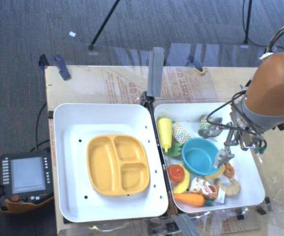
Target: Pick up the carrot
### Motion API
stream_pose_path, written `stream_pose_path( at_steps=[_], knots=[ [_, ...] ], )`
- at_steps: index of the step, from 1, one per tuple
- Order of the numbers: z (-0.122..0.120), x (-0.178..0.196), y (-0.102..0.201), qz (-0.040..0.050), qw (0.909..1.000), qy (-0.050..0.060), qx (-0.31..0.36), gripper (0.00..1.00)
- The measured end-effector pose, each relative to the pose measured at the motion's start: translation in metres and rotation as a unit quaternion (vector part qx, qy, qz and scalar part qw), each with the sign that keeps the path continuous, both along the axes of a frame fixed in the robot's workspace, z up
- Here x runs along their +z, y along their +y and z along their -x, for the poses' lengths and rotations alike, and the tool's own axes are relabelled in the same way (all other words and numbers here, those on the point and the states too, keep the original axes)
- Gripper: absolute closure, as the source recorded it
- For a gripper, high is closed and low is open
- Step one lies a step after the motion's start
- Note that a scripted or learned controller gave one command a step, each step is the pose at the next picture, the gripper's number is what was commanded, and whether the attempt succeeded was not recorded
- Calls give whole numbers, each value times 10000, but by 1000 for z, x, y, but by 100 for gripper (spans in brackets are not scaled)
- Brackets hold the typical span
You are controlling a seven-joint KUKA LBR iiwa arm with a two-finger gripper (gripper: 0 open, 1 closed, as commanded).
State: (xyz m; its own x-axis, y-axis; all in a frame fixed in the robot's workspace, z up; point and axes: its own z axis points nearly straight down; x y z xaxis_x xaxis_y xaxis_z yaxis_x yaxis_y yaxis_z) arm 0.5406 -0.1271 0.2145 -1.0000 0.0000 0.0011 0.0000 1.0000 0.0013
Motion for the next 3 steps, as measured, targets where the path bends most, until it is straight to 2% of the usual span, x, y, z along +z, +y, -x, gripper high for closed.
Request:
stream_pose_path(
  at_steps=[1,2,3],
  knots=[
    [21,-29,68,-3,9977,14,-679,0],
    [51,-28,130,6,9763,21,-2166,0],
    [65,-28,148,5,9972,15,-747,0]
  ],
)
